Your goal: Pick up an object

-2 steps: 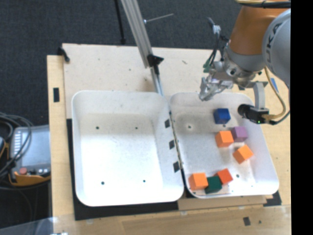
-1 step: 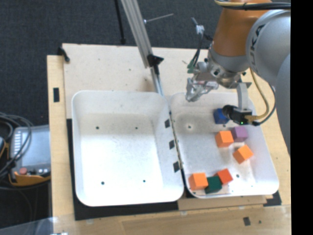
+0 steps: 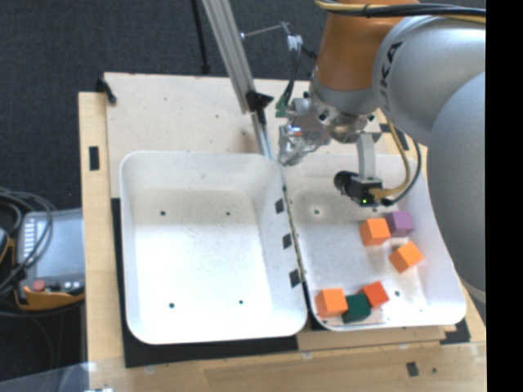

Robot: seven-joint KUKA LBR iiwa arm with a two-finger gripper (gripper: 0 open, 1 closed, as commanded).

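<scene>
My gripper (image 3: 291,149) hangs over the far end of the divider between the two bins, at the back left corner of the right bin (image 3: 433,300). Nothing shows between its fingers. The blocks lie well away from it, toward the near right. An orange block (image 3: 375,231) sits beside a purple block (image 3: 400,222), with another orange block (image 3: 406,256) just in front of them. Near the front rim of the right bin sit an orange block (image 3: 331,302), a dark green block (image 3: 357,307) and a red-orange block (image 3: 376,293).
The left bin (image 3: 200,243) lies beside the right one, sharing the middle divider. A slanted metal post (image 3: 233,55) rises behind the bins. A grey device with cables (image 3: 45,256) sits off the bench at left. The large arm body covers the right bin's far right side.
</scene>
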